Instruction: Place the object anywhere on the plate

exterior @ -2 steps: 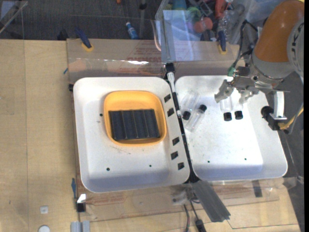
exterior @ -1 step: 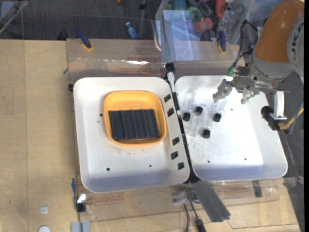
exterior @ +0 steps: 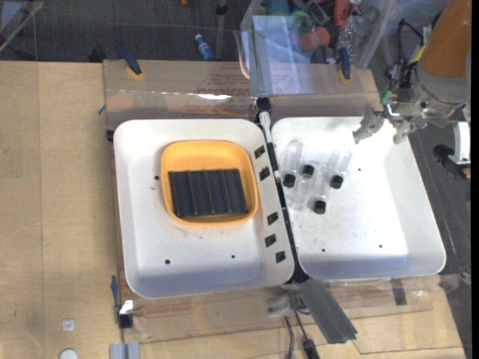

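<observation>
Two white bins side by side, divided by a black strip. In the left bin (exterior: 142,264), an orange plate (exterior: 209,152) near the middle, wide bare rim all around it. Resting on the plate, a dark ribbed rectangular object (exterior: 208,193), long axis running left-right, ribs crosswise. In the right bin (exterior: 389,230), clear vials with black caps (exterior: 310,174) clustered close to the divider. Above that bin's far right corner, gripper (exterior: 383,128), fingers spread apart, holding nothing.

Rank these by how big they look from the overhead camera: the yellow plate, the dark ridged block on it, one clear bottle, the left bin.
1. left bin
2. yellow plate
3. dark ridged block
4. clear bottle
</observation>
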Motion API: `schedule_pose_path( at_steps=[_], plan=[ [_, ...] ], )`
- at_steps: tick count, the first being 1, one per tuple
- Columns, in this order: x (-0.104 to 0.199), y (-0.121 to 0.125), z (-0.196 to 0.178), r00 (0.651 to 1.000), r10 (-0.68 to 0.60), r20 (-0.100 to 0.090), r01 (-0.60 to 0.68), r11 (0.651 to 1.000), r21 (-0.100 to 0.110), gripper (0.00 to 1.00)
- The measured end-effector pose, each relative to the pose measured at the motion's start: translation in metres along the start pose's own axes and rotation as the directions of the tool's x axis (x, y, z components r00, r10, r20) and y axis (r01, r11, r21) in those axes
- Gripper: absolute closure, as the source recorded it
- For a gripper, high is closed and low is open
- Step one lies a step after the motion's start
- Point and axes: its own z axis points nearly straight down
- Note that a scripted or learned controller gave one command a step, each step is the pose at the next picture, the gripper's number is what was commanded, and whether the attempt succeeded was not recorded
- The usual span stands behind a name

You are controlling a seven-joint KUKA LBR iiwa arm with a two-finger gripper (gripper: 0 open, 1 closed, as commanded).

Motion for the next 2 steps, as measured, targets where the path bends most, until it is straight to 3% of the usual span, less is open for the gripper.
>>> schedule_pose_path(
  at_steps=[1,2],
  plan=[
    [-0.049,0.002,-0.020,0.999,-0.052,0.001,0.052,0.999,-0.001,0.00],
    [-0.051,0.003,-0.030,0.947,-0.323,0.002,0.323,0.947,-0.003,0.00]
  ],
)
